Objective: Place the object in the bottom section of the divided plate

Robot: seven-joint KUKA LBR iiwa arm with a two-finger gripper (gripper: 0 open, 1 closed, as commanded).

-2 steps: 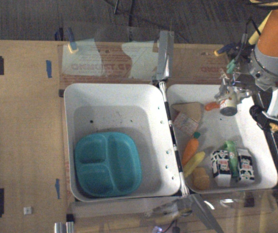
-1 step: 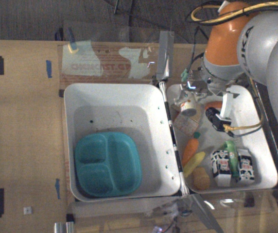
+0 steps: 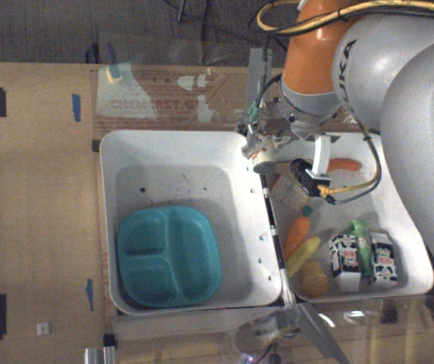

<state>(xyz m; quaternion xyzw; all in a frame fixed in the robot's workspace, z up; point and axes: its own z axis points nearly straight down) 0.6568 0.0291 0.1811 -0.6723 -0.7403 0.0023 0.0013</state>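
We count two white bins side by side. In the left bin [image 3: 118, 165] lies one teal divided plate [image 3: 168, 256] with three sections, nothing on it.

The right bin [image 3: 418, 275] holds the loose items: one toy carrot [image 3: 298, 233], one yellow banana-like piece [image 3: 303, 255] just beside it, one brownish rounded piece [image 3: 315, 278] below those, two black-and-white cartons [image 3: 345, 262] side by side, one green item [image 3: 361, 245] lying across them, and one orange sausage-like piece [image 3: 344, 164] near the top, partly behind the arm.

One arm [image 3: 388, 59] reaches in from the right. Its gripper [image 3: 259, 152] sits over the divider between the bins, near the top rim. We cannot tell how its fingers stand or whether anything is in them.
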